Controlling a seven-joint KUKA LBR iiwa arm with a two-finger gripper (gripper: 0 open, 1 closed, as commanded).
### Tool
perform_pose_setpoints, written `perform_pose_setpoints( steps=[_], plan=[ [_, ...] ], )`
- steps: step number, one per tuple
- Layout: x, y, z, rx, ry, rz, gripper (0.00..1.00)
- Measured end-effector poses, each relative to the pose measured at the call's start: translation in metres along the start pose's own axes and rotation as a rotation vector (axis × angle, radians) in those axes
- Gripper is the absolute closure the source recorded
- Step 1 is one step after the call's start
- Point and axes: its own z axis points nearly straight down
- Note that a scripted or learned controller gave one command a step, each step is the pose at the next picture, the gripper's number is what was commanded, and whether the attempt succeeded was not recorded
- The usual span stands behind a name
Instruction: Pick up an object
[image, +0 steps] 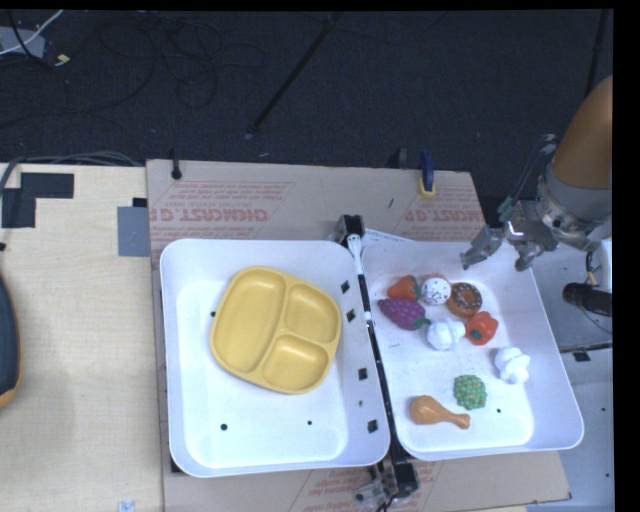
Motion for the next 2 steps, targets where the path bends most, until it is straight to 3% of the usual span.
perform_pose_setpoints(
  steps=[1,2],
  plan=[
    [0.0,0.0,-0.01,-0.001,0.0,-0.001,1.0],
    [0.038,-0.083,-0.112,-0.005,0.001,0.0,1.0]
  ],
)
